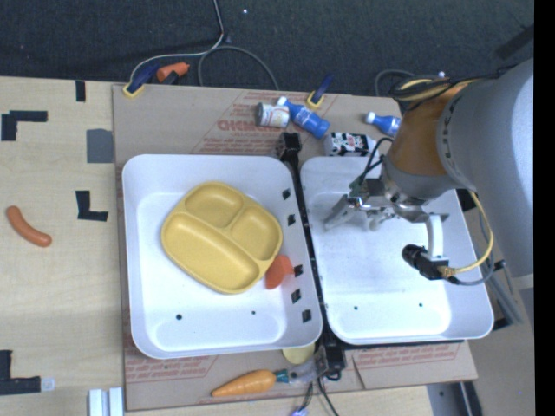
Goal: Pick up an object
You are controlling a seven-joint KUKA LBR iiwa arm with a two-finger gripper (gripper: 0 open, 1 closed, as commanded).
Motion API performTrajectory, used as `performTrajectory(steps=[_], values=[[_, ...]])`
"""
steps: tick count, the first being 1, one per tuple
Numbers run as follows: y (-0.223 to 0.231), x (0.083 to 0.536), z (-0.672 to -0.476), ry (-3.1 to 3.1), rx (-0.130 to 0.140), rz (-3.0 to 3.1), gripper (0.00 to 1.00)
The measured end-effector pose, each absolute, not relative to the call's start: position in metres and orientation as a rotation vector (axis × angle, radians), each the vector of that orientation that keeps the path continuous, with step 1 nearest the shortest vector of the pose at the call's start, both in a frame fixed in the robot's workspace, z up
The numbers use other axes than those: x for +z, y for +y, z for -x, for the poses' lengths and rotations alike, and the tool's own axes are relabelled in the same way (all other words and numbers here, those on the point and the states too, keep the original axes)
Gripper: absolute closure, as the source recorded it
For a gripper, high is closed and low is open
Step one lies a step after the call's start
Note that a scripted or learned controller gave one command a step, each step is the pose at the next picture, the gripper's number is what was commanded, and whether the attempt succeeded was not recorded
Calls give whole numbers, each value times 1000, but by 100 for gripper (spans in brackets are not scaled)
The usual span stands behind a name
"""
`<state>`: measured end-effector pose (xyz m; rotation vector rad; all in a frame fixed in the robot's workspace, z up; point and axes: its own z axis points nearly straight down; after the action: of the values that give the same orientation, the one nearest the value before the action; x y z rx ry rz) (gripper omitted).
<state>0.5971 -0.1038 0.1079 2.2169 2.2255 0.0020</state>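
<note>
In the left bin (147, 319) lies a yellow divided plate (222, 235), and a small orange-red piece (278, 272) rests against the plate's right rim. My gripper (355, 220) is low over the upper left part of the right bin (390, 319). Its two grey fingers (335, 217) are spread apart, so it is open with nothing between them. The grey arm with its orange band (425, 141) comes in from the right and covers the bin's upper right part.
Outside the bins, an orange sausage (29, 226) lies on the bench at far left and a carrot (245, 383) below the left bin. Blue and white bottles (295, 115) and clamps (156, 74) sit behind the bins. A black cable plug (422, 261) hangs over the right bin.
</note>
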Motion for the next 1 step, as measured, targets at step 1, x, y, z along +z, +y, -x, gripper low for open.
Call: performTrajectory(steps=[1], values=[[-97,86,-653,2224,1,-2217,0]])
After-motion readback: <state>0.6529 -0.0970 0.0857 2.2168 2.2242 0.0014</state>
